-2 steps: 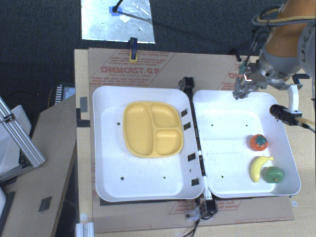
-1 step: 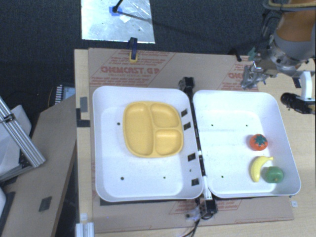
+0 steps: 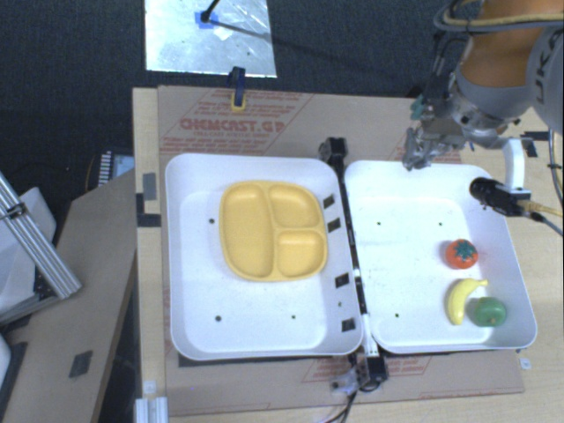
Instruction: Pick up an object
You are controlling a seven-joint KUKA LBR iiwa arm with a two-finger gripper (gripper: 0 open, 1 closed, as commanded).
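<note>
In the right bin [image 3: 414, 236] lie an orange tomato-like toy [image 3: 460, 253], a yellow banana [image 3: 460, 298] and a green round toy [image 3: 488, 311], all grouped near the right wall. The banana and the green toy touch each other. My gripper [image 3: 419, 154] hangs over the far edge of the right bin, well away from the toys. No object sits between its fingers.
The left bin [image 3: 194, 324] holds a yellow divided plate [image 3: 271, 230] with three compartments. A black clamp strip [image 3: 345, 236] joins the two bins. A shiny metal sheet [image 3: 210, 23] lies beyond the bench. The near-left floor of the right bin is bare.
</note>
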